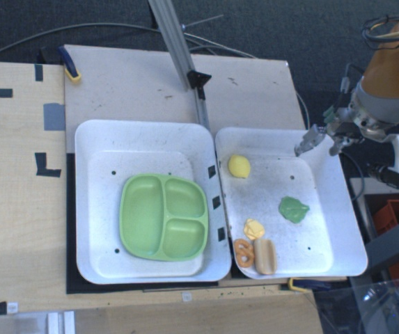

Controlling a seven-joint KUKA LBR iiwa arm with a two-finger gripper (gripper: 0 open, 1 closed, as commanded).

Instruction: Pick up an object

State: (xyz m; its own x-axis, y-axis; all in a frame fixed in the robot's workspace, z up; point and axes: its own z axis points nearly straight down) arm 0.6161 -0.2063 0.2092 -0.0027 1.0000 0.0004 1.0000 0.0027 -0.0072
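Grey arm (377,106) with orange band, black cables looping above.

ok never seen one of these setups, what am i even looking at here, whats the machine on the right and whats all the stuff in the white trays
This is one picture from a fixed camera above a workbench, looking down at a slant. The grey and orange shape on the right is a robot arm reaching in. At its tip is its claw, hovering over the top right edge of the right bin. Nothing is between its fingers, so it holds nothing.

Two shallow white bins sit side by side. The left bin holds a green divided plate. The right bin holds small toy-like items: a yellow lemon-shaped piece near the top, a green leafy piece in the middle, and near the bottom edge a small yellow piece, a pretzel and what looks like a hot dog bun.

Its job is to pick up one object.
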